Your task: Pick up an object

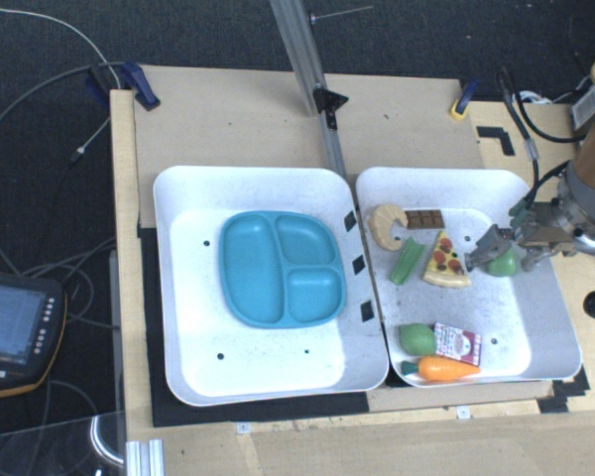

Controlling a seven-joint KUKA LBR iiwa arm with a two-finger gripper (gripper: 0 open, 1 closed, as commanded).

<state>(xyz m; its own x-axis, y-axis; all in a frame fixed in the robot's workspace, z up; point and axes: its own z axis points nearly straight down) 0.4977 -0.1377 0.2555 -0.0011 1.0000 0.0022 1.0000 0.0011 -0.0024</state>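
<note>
Reaching in from the right edge, gripper [503,253] low over the right bin [540,350], fingers spread and straddling a small green piece [505,263], though hard to tell whether actually pinched. Just left of it, pizza slice [445,261], green stick [409,261], bagel [384,225] and chocolate bar [423,220]; lower down, lime [415,338], red carton [456,342] and carrot [448,369]. Blue plate [281,269] in the left bin [183,296].
</note>
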